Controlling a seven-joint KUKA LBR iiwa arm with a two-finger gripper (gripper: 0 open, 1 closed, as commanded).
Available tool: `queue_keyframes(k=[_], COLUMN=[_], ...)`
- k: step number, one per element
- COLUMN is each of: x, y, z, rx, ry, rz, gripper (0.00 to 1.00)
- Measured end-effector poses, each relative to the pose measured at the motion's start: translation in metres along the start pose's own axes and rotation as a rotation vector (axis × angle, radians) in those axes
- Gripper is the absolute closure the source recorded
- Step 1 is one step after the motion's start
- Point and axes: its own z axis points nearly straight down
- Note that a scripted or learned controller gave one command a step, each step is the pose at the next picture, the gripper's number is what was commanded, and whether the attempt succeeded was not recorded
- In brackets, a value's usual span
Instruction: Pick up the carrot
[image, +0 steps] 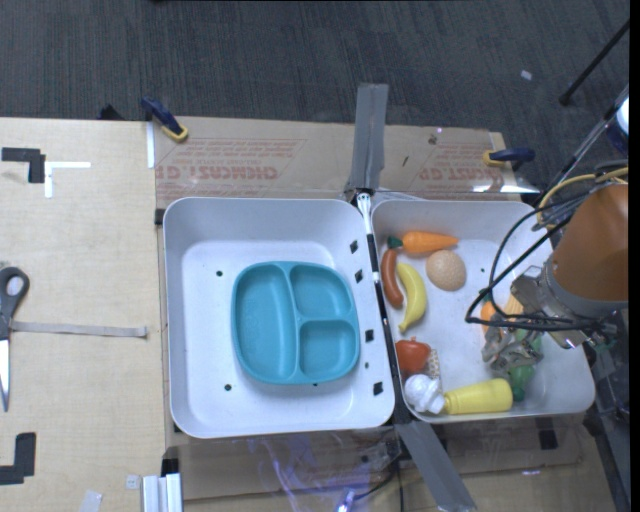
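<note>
Orange carrot (430, 241) is what I'm after, and it's lying at the far left corner of the right bin (570, 405), green end pointing left, close to the far wall. Just near of it there's a tan egg (446, 270), with a yellow banana (411, 296) and a red-brown sausage (391, 277) running along the left wall. Further toward me on that side I can see a red pepper thing (412, 354), a white garlic-looking piece (423, 392) and a yellow bottle (479, 397) lying flat by the near wall.

My arm (596, 245) comes in from the right, orange band over the right side of that bin, cables looping around it. Its gripper (512, 343) hangs low by the right wall, well apart from the carrot, over some green and orange bits I can't really identify. Can't tell how the jaws stand from this angle, too much clutter.

Left bin (185, 300) has a teal divided plate (296, 322) sitting in the middle. Scissors (8, 312) lie on the wooden bench, far left.
</note>
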Motion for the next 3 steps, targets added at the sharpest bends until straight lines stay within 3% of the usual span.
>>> queue_keyframes(k=[1,2,3], x=[0.000,-0.003,-0.003], y=[0.000,-0.001,-0.001], z=[0.000,-0.010,-0.010], rx=[0.000,0.004,0.004], ry=[0.000,-0.005,-0.005], rz=[-0.001,-0.002,-0.002], gripper=[0.00,1.00,0.00])
